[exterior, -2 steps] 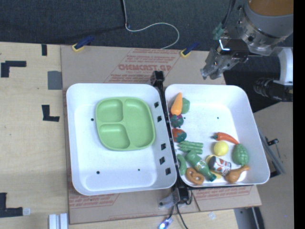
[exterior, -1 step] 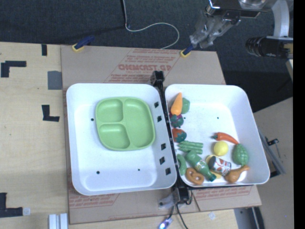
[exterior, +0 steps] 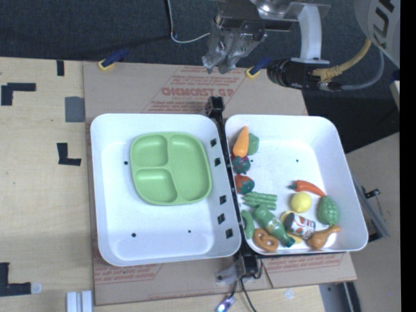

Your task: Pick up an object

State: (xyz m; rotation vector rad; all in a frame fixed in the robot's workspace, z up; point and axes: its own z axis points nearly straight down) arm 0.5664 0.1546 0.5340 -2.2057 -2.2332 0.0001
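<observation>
Green plate: a pale green divided plate (exterior: 171, 168) with three compartments lies flat in the left bin (exterior: 110, 239), left of centre in the frame.
Right bin: the right bin (exterior: 328, 135) holds toy food crowded along its left wall and lower edge.
Carrot: an orange carrot (exterior: 240, 140) with a green top, upper left of that bin.
Chilli: a red chilli (exterior: 309, 187), right of centre in the bin.
Lemon: a round yellow lemon (exterior: 300, 202) just below the chilli.
Green pieces: a knobbly green fruit (exterior: 328, 210) beside the lemon; green bean pods (exterior: 260, 199) near the bin's left wall.
Hand: the hand (exterior: 221, 60) hangs at the top centre of the frame, above the cardboard beyond the bins; nothing sits between its fingers, and how far apart they stand I cannot tell.
Table: light wooden table (exterior: 39, 194).
</observation>
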